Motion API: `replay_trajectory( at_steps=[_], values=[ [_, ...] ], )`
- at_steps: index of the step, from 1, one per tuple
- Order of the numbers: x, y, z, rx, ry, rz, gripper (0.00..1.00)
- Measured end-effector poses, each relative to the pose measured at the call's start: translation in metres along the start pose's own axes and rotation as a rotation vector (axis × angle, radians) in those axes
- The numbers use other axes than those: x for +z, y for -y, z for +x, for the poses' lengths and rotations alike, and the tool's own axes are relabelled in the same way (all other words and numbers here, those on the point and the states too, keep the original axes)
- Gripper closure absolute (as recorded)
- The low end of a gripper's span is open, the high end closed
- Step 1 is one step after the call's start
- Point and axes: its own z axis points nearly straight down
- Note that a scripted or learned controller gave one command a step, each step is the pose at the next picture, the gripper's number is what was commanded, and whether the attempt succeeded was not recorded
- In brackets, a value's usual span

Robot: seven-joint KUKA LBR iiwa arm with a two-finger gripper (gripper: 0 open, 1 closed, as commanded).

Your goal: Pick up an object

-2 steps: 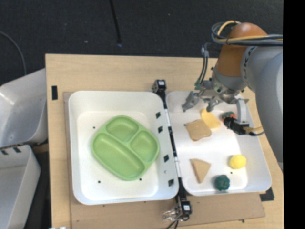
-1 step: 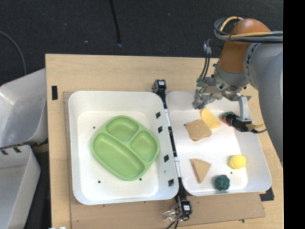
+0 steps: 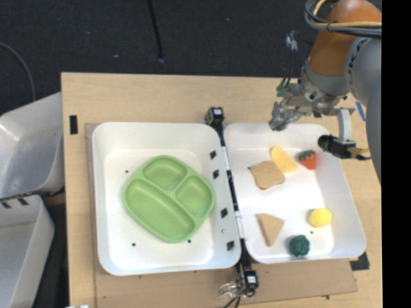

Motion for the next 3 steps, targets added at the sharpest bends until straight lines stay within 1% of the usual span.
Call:
replay_trajectory(
  at_steps=[1, 2, 3],
  values=[
    [0.007, 0.0, -0.001, 0.0, 0.001, 0.005, 1.0],
    [0.008, -0.004, 0.051, -0.003, -0.002, 0.007, 1.0],
    [-0.013, -0.008, 0.1, -0.004, -0.003, 0.004, 1.0]
  ],
)
